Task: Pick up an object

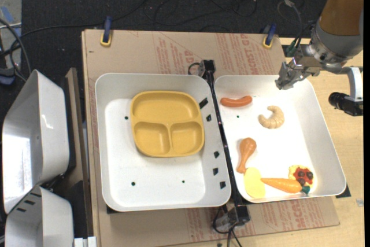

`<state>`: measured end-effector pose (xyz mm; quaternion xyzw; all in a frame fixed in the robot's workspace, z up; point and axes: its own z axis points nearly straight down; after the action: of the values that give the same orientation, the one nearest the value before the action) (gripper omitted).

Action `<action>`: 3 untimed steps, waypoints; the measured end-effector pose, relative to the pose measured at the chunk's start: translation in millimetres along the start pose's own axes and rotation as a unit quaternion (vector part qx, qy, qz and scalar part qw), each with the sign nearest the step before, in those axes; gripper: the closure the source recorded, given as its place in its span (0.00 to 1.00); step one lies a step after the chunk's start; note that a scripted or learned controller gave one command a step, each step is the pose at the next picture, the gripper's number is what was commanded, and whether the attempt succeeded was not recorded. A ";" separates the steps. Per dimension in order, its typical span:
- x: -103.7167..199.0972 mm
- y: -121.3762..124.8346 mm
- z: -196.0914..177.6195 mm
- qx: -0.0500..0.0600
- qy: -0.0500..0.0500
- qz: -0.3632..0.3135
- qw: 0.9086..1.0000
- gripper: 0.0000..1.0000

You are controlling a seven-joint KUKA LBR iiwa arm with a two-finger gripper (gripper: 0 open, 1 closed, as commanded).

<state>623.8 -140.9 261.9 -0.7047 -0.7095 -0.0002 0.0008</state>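
Camera view — end effector (287,80) over right bin (324,124) far rim, finger state unclear — croissant (272,117) nearest.

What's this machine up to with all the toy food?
A robot arm reaches in from the right, its gripper poised over the far corner of the right bin. It holds nothing. That bin has toy food: a hot dog, croissant, chicken drumstick, carrot, a yellow piece and a pizza slice. The left bin holds a yellow divided plate.
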 end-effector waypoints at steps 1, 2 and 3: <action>47.9 7.9 8.3 0.000 0.000 0.000 1.000 1.00; 96.5 7.5 3.5 0.000 0.000 -0.001 1.000 1.00; 159.1 0.2 13.4 0.000 0.000 -0.001 1.000 1.00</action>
<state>622.9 18.2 248.7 -0.7038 -0.7104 -0.0002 0.0015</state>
